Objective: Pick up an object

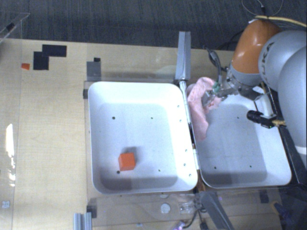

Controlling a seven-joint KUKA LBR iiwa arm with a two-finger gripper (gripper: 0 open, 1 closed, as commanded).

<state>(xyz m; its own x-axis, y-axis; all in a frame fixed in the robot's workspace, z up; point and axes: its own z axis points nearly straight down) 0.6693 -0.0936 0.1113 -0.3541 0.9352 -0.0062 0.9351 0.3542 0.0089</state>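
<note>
Orange block [127,161] sits clear; tool [214,93] half-hidden against pink cloth [198,104].

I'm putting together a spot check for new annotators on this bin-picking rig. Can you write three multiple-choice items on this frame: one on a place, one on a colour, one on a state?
1. Where is the block?
A. In the left bin, near its front left
B. In the right bin
C. On the bench outside the bins

2. What colour is the cloth?
A. Blue
B. Pink
C. Green

3. How does the cloth lie?
A. Folded flat in the middle of the left bin
B. Draped at the right bin's left edge, by the divider, with the gripper at its upper part
C. Spread out on the bench

Answers:
1 A: the orange block sits on the left bin's floor, towards the front left.
2 B: the fabric is pale pink.
3 B: it hangs along the wall between the bins, beside the gripper.
</note>
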